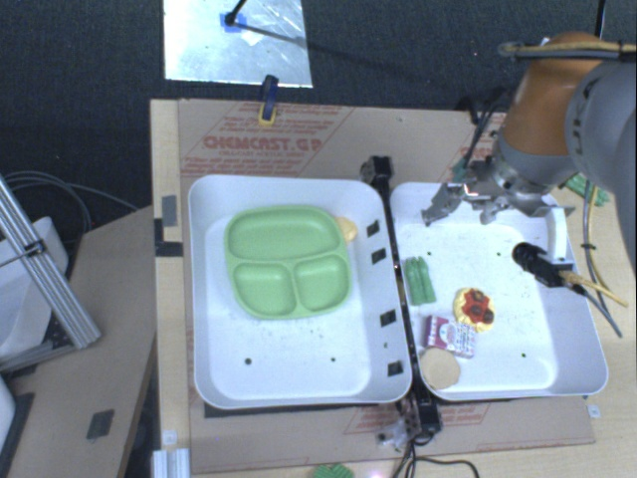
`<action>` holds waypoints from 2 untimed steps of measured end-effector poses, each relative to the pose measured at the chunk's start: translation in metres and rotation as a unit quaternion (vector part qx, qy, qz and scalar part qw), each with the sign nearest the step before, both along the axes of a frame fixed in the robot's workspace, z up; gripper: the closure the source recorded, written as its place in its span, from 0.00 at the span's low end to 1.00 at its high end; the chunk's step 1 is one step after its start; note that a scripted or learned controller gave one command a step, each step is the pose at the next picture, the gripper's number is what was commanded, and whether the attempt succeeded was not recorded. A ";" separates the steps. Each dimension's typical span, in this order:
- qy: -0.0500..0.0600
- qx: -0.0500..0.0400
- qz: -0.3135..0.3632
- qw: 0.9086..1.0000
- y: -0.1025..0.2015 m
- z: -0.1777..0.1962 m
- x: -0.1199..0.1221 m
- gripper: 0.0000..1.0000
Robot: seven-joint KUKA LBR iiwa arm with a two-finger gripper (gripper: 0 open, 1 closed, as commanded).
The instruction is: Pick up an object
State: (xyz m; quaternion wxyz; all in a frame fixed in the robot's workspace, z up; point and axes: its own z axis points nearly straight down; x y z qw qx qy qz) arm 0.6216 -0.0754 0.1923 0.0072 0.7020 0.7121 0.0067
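Four small things lie in the right bin (580, 358), one of each kind: a ribbed green pod-like piece (419, 280) near its left wall; a yellow toy with red spots (475, 308) beside it; a pink-and-white packet (450, 335) just below; a round tan disc (439, 368) by the front rim. The left bin (204, 297) holds one green three-part plate (288, 261) and one small yellow piece (345, 229) at its corner. The gripper (453, 202) hangs over the right bin's bare upper part, apart from all four; how far open it is cannot be told.
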 end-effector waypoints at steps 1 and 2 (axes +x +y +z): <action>0.017 0.001 -0.010 1.000 -0.043 -0.097 -0.093 0.00; 0.010 0.000 -0.009 1.000 -0.088 -0.105 -0.100 0.00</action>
